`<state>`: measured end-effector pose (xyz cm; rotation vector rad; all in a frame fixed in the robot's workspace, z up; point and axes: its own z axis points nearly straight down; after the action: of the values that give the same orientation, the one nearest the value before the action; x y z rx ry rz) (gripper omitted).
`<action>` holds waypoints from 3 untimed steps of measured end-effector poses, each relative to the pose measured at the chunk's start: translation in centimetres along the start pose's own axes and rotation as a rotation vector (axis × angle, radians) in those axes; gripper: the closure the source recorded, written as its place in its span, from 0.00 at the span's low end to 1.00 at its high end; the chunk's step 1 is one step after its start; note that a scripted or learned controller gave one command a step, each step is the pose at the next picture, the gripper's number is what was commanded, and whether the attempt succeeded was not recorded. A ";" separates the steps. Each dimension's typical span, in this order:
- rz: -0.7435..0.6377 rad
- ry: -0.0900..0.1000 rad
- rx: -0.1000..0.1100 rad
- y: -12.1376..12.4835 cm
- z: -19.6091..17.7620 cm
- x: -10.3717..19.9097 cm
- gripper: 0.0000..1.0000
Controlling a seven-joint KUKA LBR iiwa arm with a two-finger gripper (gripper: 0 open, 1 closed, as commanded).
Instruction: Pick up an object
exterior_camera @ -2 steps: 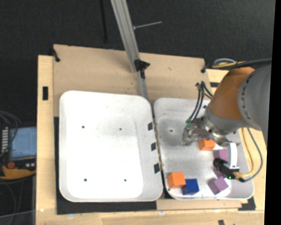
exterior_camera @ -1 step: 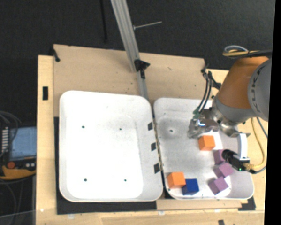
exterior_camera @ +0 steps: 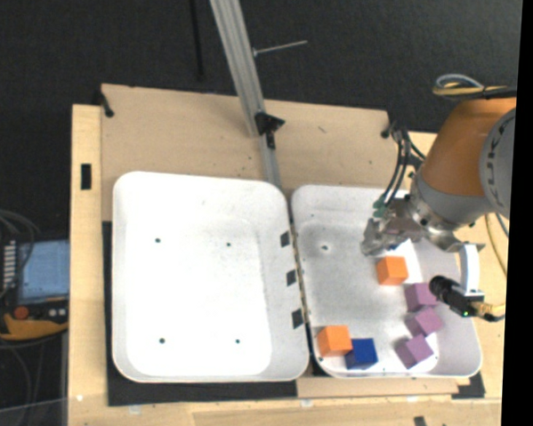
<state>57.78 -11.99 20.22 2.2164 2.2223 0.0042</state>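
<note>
Camera view, left to right: left bin, then right bin with an orange cube and blue cube at lower centre, another orange cube just below the gripper, and three purple cubes at lower right.
</note>
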 end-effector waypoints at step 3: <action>-0.006 0.002 0.002 3.7 -4.0 15.3 1.00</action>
<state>61.47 3.35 24.24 2.2115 2.2311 0.0047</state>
